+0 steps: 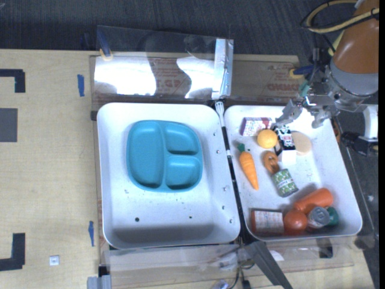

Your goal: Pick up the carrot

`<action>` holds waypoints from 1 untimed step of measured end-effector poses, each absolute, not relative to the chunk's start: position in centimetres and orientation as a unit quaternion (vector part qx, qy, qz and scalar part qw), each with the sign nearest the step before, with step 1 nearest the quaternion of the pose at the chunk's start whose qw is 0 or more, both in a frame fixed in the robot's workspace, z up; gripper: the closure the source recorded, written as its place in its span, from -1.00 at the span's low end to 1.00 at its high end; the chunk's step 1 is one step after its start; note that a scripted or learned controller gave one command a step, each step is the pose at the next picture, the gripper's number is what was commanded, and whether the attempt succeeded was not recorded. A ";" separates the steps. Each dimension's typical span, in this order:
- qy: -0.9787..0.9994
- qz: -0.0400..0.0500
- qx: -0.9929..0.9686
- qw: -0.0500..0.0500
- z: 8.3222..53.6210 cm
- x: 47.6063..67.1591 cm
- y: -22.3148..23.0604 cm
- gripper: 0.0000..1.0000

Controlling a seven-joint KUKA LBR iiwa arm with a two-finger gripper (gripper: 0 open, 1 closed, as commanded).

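Orange is all over the right-hand bin, and that's the first worry. The carrot lies on the bin floor at its left side, green top pointing up toward the far wall, tip angled down and a little right. Taking the carrot as the landmark: just to its right is a small brownish-orange piece, up and right of it a yellow round fruit, beyond that a purple packet, and down-right of it a small green can. Well below and to the right lie a red-orange bottle and another can.

The gripper hangs up and to the right of the carrot, over the bin's far edge, nowhere near touching it. Its fingers look spread apart with nothing between them, though they're small and a bit hard to read at this angle.

What could go wrong: the arm has to cross the yellow fruit and a black-and-white item to get to the carrot, so a low approach could knock those around. The carrot also sits close to the bin's left wall, so one finger might clip the rim or come down on the sloped side. And it's tapered and smooth, so a pinch near the thin end could squirt it out.
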State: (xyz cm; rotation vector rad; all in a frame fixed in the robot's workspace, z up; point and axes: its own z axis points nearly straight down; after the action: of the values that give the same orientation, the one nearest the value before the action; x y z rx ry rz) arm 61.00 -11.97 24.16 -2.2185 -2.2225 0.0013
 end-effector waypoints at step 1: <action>-0.737 0.003 -0.676 0.004 13.3 57.2 -11.0 -1.00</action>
State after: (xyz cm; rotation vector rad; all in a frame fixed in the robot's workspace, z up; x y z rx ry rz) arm 57.18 -11.04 13.25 -2.1171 -2.3097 0.0083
